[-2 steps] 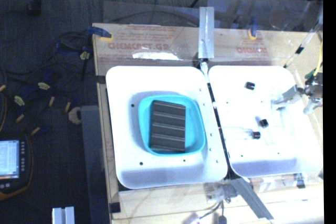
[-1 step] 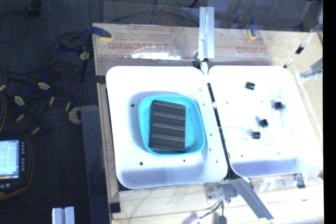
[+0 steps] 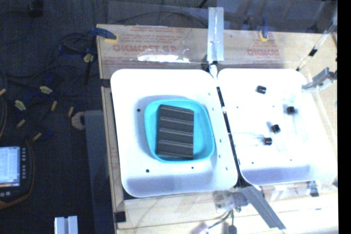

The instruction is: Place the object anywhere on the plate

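On the far left, loose cables [image 3: 66,57] are strewn over dark carpet, and a small lit screen [image 3: 10,166] is cut off by the frame edge. Neither has any part in the job.

The bench [image 3: 153,41] is covered with a pale brown board printed with red lettering. The board is held by clamps at its back edge, presumably so that nothing shifts.

The left bin [image 3: 126,161] is made of smooth white plastic, shallow, with rounded corners. In its middle a plate [image 3: 204,134] is set. The plate is bright blue, glossy and roughly square, with soft corners and a raised rim. The object [image 3: 175,131] lies on it, flat and near the centre, well within the rim. It is a dark grey rectangular block, matte, with raised ribs running across its width. Its long side is turned slightly off the plate's axis. From this arrangement the task is judged to be already met, since any spot on the plate is accepted.

The right bin [image 3: 307,161] is butted against the left one, and a strip of clear tape is laid over the seam at the back. Four small dark pieces [image 3: 275,128] are scattered over its floor, well apart from one another. Their shape is too small to be made out.

Whether the gripper is released or clenched cannot be told here.
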`<state>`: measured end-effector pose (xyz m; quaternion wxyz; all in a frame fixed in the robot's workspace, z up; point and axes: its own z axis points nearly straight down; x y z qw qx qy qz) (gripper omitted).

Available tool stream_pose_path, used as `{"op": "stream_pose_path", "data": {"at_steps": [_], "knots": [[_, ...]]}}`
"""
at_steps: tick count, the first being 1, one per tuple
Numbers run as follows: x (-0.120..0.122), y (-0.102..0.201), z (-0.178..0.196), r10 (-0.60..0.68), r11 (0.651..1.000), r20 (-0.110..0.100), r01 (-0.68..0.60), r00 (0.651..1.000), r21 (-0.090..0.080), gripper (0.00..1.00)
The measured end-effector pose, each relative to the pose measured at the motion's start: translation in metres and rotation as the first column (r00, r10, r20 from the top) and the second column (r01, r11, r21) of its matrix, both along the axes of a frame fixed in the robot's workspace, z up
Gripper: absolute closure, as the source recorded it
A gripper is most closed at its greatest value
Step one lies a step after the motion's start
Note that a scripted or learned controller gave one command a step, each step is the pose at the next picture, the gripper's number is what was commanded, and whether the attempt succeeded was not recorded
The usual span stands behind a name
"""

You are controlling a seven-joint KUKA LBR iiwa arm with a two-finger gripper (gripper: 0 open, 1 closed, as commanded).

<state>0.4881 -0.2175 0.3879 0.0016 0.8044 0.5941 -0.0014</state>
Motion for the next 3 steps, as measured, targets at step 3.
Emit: {"op": "stream_pose_path", "data": {"at_steps": [3], "knots": [[-0.004,0.007,-0.134,-0.176,0.984,-0.003,0.176,0.984,0.004,0.0]]}}
